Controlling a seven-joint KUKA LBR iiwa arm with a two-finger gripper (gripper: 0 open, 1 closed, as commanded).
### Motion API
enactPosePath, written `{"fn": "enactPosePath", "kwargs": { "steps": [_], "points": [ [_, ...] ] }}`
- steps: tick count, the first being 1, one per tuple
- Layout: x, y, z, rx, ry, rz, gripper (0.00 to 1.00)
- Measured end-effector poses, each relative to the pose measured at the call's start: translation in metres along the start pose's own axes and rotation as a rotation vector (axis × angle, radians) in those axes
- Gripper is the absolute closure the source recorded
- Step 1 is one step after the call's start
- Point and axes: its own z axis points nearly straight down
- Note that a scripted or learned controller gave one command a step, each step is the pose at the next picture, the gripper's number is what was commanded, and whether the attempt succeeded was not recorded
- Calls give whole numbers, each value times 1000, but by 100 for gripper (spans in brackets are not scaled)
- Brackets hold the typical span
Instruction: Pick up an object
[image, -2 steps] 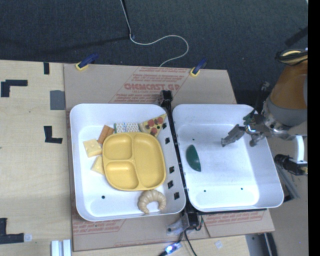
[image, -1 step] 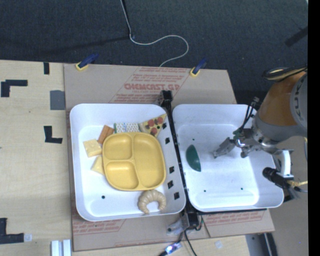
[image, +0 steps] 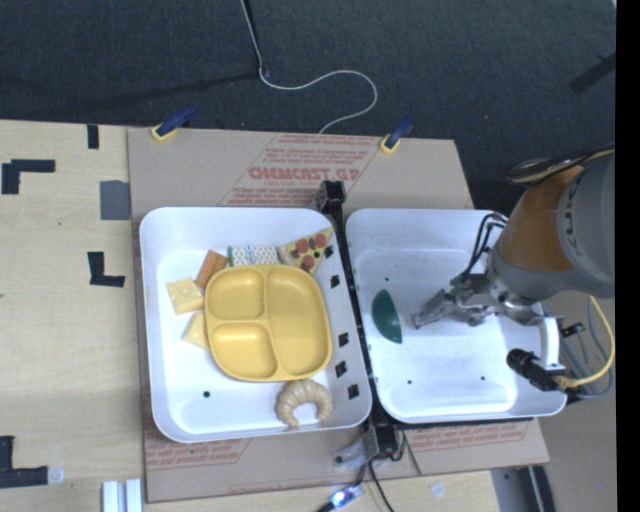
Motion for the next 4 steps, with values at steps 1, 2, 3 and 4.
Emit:
{"fn": "enactPosePath", "kwargs": {
  "steps": [1, 2, 3, 4],
  "points": [
    [0, 1, -14, -3, -1, 0, 100],
    [-3, 11, -71, -5, 1, 0, 100],
    [-6, 17, -132, -6, 0, 0, 100],
    [-6, 17, -143, -1, 2, 0, 100]
  ]
}}
